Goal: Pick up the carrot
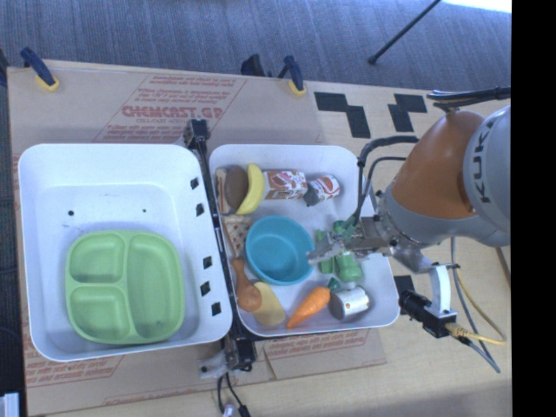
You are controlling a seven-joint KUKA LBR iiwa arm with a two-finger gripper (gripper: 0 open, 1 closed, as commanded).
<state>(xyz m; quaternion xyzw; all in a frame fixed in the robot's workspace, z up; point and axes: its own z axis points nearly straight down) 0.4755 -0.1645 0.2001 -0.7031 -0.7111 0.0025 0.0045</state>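
Observation:
The orange carrot (pixel 310 306) lies near the front edge of the right bin (pixel 375 318), its tip pointing front-left. It rests between a yellow block (pixel 270 306) and a silver can (pixel 350 302). My gripper (pixel 330 252) hangs over the right side of this bin, just right of the blue bowl (pixel 278 248) and above a green object (pixel 347 268). It is a short way behind the carrot and apart from it. The carrot is not held.
The right bin also holds a banana (pixel 253 189), a brown item (pixel 233 189), two wrapped packets (pixel 304 184) along the back wall, and a brown-orange piece (pixel 249 295). A green divided plate (pixel 126 287) sits in the left bin (pixel 35 181).

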